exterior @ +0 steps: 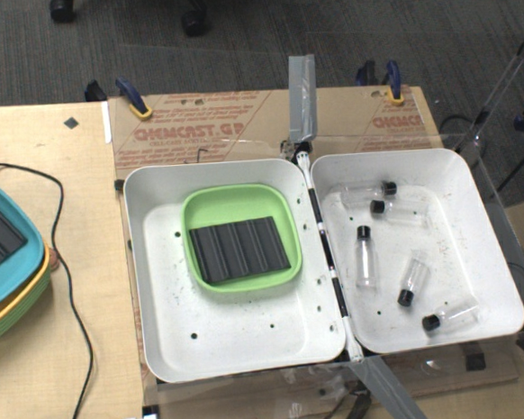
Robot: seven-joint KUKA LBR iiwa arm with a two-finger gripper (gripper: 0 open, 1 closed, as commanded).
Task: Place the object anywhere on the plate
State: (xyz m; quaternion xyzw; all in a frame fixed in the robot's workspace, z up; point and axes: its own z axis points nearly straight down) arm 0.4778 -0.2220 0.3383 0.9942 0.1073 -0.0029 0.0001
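A light green square plate (239,203) lies in the left white bin (163,329), toward its back half. A dark ribbed rectangular piece (240,249) rests flat on the plate's middle. In the right white bin (485,232) lie several clear plastic vials with black caps: one (364,255) near the bin's left side, one (411,283) near the middle, one (449,317) at the front, and two (380,195) toward the back.
Brown cardboard (201,123) lies under and behind the bins, held by blue-and-yellow clamps (132,98). At the left edge stand stacked teal and yellow plates (13,260) with a dark ribbed piece. A black cable (70,291) crosses the wooden bench.
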